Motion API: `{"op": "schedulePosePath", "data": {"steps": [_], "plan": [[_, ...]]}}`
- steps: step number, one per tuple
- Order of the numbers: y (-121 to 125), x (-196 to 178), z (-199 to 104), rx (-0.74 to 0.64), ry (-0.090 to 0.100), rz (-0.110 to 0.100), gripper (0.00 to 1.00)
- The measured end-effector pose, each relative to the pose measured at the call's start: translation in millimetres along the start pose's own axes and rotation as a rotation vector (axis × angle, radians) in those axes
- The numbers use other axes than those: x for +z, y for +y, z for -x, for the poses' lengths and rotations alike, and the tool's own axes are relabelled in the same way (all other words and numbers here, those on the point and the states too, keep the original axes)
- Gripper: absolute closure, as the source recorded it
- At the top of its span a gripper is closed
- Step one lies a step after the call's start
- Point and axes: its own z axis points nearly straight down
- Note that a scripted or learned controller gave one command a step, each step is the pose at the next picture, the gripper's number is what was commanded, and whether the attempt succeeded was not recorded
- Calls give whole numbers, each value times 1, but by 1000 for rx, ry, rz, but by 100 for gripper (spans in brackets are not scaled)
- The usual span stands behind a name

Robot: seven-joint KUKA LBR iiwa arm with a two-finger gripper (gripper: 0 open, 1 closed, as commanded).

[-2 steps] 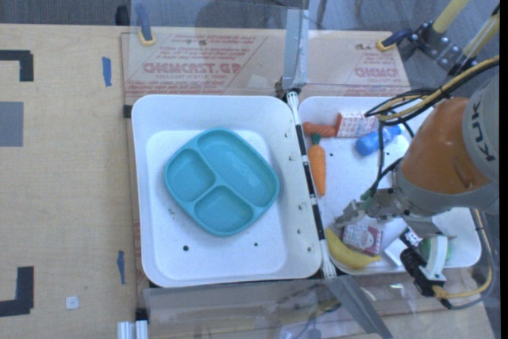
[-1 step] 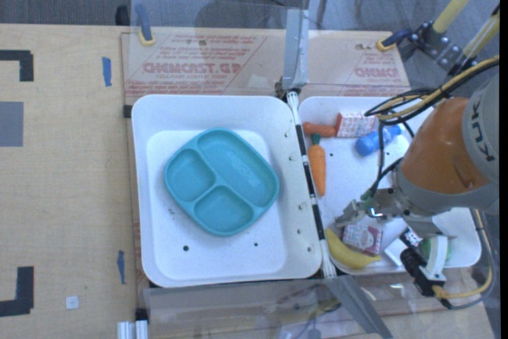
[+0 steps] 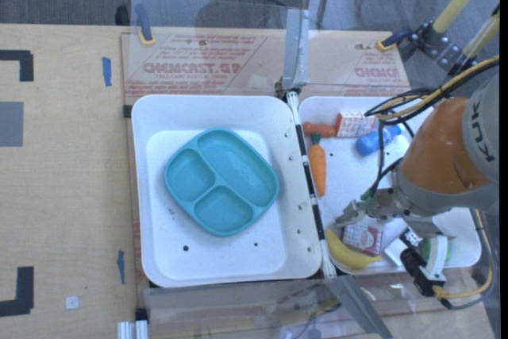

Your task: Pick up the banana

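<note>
The yellow banana (image 3: 350,251) lies curved in the front left corner of the right bin (image 3: 341,186), against its front wall. A small red and white packet (image 3: 363,236) rests on the banana's inner side. My gripper (image 3: 359,213) hangs just above the packet and the banana, reaching in from the right under the orange wrist band (image 3: 440,159). It stands open, and I see nothing between its fingers.
An orange carrot (image 3: 317,168) lies along the right bin's left wall. A second small carrot (image 3: 319,129), a red and white box (image 3: 355,124) and a blue object (image 3: 370,143) sit at the back. A green and white can (image 3: 437,250) lies front right. The left bin (image 3: 151,171) holds a teal divided plate (image 3: 221,181).
</note>
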Motion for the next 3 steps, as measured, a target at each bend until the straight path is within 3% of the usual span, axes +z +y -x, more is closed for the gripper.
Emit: {"op": "schedulePosePath", "data": {"steps": [3], "plan": [[0, 0, 0, 0, 0, 0, 0]]}}
